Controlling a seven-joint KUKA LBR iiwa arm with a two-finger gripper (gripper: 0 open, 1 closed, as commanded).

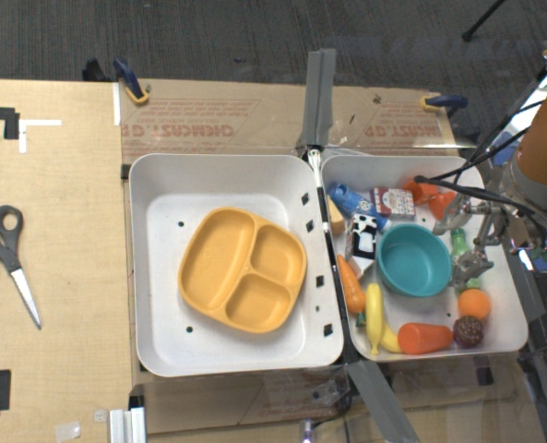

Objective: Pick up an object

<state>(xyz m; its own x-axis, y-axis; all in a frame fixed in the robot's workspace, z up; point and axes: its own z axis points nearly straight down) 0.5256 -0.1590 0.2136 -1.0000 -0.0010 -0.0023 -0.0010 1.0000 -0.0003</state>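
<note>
The gripper (pixel 467 238) hangs low over the right bin (pixel 508 340), at its right side, reaching in from the right edge of the camera view. Its two metal fingers stand apart, open, one toward the back of the bin and one toward the front, with nothing between them.

Just to the gripper's left sits a teal bowl (pixel 414 260). A small green piece (pixel 458 241) lies in the gap between the fingers, close beside the bowl's rim. Just in front of the gripper lie an orange ball (pixel 474 303) and a dark round fruit (pixel 468 331). Farther left along the front are a red-orange carrot shape (pixel 423 338) and a yellow banana (pixel 374 314).

The left bin (pixel 153 247) holds a yellow divided plate (pixel 243 269), well apart from the gripper.

The risk, as a judgement: the objects crowd together, so the fingers could strike the bowl's rim or close on two things at once. The small green piece could slip out or be pushed aside. Round fruit could roll away when nudged.
</note>
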